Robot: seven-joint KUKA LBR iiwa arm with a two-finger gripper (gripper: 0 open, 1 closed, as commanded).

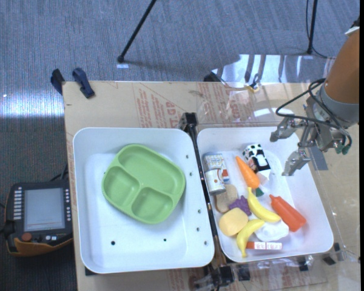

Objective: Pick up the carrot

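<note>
Hovering over the upper right part of the right bin (325, 223), the tool (299, 143) hung above the bin floor, its fingers spread wide with nothing between them. Seen from the camera above the counter (139, 105), the carrot (249, 172) lay near the middle of that same bin, tilted with its orange body toward the bin's upper left and its green end lower down. Just right of the carrot stood a small black-and-white cow toy (255, 157), and left of the carrot lay a tin can (215, 171) on its side. Below the carrot, a banana (261, 208) nearly touched the carrot's green end, and an orange bottle (287, 213) lay further to its lower right. By the look of it, the approach step was in hand: the tool was near the carrot but to its right and not yet over it. The next move likely called for shifting left, turning the fingers across the carrot's body, and descending clear of the cow toy.
</note>
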